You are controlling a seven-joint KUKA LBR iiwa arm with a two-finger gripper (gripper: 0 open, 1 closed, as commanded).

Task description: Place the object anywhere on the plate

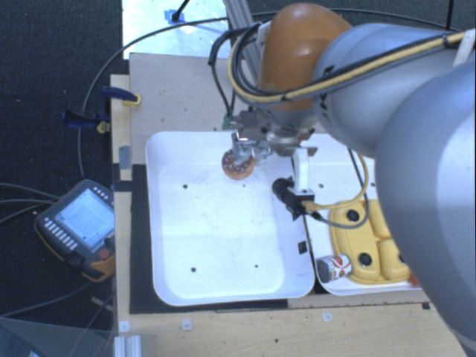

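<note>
Claw (pixel 242 153) sits over the far edge of the left bin (pixel 216 274), hanging off the grey arm (pixel 401 88) that sweeps in from the right, orange band (pixel 297 43) bulging just above the wrist. Directly beneath it is a small round brownish object (pixel 238 167), looking pinched between the metal fingers, so my read is the claw is closed on it, though the fingertips blur into the object and the grip can't be called firm. Whether it rests on the bin floor or is just lifted off it, I can't say.

Over in the right bin (pixel 327 285), a yellow moulded tray-like piece (pixel 372 255) with dark holes lies along the near side, and a small can (pixel 333 268) lies on its side touching its left end. That yellow piece is the likeliest plate, much of it hidden under the arm.

Score so far, as I judge it: pickup looks made or nearly made, carry and set-down remain. Object and plate are well apart, in separate bins.
</note>
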